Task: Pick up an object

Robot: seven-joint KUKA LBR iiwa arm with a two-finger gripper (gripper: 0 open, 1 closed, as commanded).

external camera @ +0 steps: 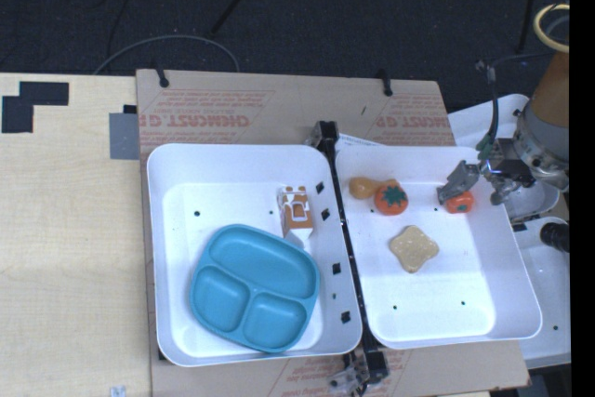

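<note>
At right bin [521, 293] far-right edge | gripper [462, 186] fingers closed on small red toy [457, 202] | step: grasp made, toy barely off bin floor | next: lift straight up, avoid wall | tomato [391, 199], cracker [413, 249] near.

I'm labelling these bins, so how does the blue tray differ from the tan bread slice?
The blue tray is large, with three compartments, and lies in the left bin. The tan bread slice is small, flat and lumpy-edged, and lies in the right bin. Both lie flat, untouched.
</note>
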